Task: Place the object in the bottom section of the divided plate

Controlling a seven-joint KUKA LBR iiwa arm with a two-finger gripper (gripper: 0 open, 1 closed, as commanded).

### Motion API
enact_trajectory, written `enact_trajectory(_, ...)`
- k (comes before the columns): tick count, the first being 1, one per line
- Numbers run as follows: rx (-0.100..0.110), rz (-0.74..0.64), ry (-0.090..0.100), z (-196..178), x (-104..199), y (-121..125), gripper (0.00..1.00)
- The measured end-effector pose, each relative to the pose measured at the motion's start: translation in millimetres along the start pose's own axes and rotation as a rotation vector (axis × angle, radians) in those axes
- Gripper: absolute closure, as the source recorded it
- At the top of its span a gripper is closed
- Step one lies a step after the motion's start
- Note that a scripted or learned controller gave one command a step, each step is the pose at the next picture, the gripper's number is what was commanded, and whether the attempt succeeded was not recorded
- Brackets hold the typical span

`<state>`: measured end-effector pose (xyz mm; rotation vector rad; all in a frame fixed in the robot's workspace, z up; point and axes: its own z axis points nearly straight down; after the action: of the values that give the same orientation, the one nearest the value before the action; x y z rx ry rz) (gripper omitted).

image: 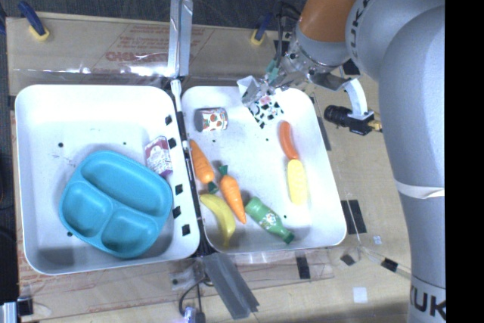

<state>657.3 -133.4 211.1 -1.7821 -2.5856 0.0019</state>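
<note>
We see the arm bent in from the right, its gripper [261, 93] low over the right bin's [325, 163] far edge; whether it grips anything we cannot tell; the blue divided plate [113, 200] lies in the left bin [38, 155], near a small packet [158, 156].

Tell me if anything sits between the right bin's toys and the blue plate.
Yes: the bins' adjoining walls run between them, and a small red-and-white packet lies by the blue divided plate's upper right rim.
</note>
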Motion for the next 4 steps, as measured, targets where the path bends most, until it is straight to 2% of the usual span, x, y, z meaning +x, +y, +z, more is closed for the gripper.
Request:
enact_trajectory(1, 0.0, 0.069, -0.001, -9.1, -0.9, -6.5, 1.0)
enact_trajectory(2, 0.002, 0.062, 0.001, 10.1, 67.9, 25.2, 1.0)
enact_trajectory(3, 0.002, -0.077, 0.001, 19.4, 133.0, 49.6, 1.0)
enact_trajectory(4, 0.001, -0.077, 0.0, 19.1, 132.8, 49.7, 0.0)
